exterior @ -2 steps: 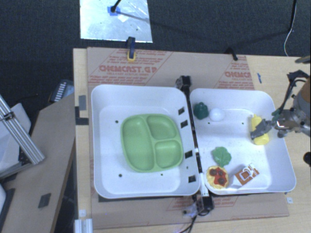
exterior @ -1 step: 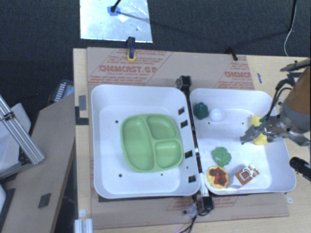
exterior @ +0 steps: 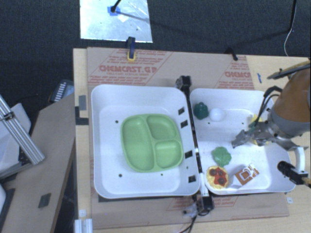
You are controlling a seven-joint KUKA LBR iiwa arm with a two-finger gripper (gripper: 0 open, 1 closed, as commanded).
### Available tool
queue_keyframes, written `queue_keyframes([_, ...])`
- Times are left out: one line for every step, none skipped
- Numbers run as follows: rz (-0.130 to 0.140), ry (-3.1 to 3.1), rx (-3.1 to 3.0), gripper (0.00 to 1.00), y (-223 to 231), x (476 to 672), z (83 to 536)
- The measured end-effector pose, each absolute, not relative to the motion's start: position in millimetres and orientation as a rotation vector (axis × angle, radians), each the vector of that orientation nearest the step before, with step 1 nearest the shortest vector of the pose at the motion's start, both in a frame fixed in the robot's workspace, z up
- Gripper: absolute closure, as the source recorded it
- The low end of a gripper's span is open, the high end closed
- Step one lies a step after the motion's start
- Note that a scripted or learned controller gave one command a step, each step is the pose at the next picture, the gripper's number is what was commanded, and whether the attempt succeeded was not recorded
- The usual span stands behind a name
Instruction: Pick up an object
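Note:
The right bin [exterior: 243, 106] holds a dark green toy [exterior: 200, 110], a white ball [exterior: 216, 114], a light green broccoli-like piece [exterior: 221, 155], a round yellow piece with red on top [exterior: 217, 176] and an orange-and-white block [exterior: 246, 174]. My gripper [exterior: 240, 140] hangs over the middle of this bin, its tip pointing left. It sits just up and right of the light green piece and above the orange block. Nothing shows between its fingers.
The left bin [exterior: 104, 106] bears a light green divided plate [exterior: 148, 142]. A black divider with clips [exterior: 189, 125] runs between the bins. The arm's orange band [exterior: 294, 101] covers the right bin's far right side.

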State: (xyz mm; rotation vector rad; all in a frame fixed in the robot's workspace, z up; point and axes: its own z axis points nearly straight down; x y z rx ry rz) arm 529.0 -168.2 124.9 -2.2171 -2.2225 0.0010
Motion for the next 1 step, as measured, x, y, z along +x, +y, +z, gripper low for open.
queue_keyframes([-0.002, -2.225, -2.223, 1.00, -169.4, 530.5, 138.4])
